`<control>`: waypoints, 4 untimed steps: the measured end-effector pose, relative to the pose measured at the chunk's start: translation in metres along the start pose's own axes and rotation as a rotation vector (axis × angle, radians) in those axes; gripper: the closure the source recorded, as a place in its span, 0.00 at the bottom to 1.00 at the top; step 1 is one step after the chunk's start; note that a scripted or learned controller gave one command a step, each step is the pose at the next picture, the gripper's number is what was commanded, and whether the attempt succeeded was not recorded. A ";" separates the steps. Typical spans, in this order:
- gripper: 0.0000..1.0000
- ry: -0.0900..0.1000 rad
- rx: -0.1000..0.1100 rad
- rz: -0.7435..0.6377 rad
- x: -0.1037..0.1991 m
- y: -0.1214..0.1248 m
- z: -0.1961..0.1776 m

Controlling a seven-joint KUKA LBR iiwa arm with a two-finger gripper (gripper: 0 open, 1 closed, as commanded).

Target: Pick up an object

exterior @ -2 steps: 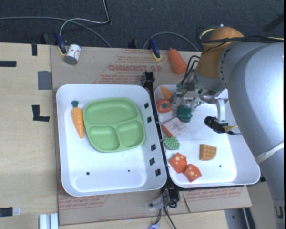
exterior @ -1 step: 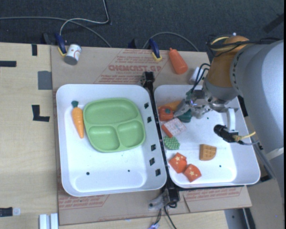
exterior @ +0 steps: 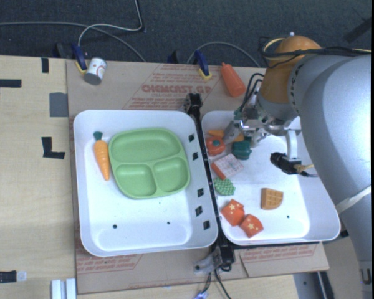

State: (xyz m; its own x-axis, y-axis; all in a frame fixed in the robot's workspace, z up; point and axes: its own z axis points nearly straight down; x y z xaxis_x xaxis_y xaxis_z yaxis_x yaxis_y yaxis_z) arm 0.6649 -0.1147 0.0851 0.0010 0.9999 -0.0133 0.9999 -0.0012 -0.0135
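- The grey arm (exterior: 336,117) reaches in from the right, over the far part of the right bin (exterior: 299,229)
- The tool (exterior: 242,134) points down into the far left part of that bin; from this angle I cannot tell whether it is apart or together
- A teal object (exterior: 241,148) lies on the bin floor just beneath and near of the tool, very close to it; whether the two touch is not clear
- Just left of the teal object, against the bin's left wall, sits an orange-red toy (exterior: 214,146)
- Near of those lies a red and white packet (exterior: 227,166), and near of that a green checkered piece (exterior: 224,187)
- A tan waffle piece (exterior: 271,199) lies towards the middle of the right bin, apart from the rest
- Two red blocks (exterior: 232,212) sit close together at the near left of the right bin
- The left bin (exterior: 87,217) holds a green divided plate (exterior: 151,162), with a toy carrot (exterior: 101,157) lying just to its left
- Both bins stand side by side on a cardboard sheet (exterior: 156,89) on the counter (exterior: 25,185)
- On the cardboard beyond the right bin lies an orange toy (exterior: 232,80); a small white can (exterior: 95,70) rests at the sheet's far left corner
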 end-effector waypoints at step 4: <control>0.00 0.014 0.005 -0.006 0.016 0.000 0.000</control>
State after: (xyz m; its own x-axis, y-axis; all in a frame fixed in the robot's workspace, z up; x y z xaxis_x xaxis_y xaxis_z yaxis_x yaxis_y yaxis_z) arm 0.6654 -0.0987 0.0848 -0.0049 1.0000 0.0012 0.9998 0.0049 -0.0189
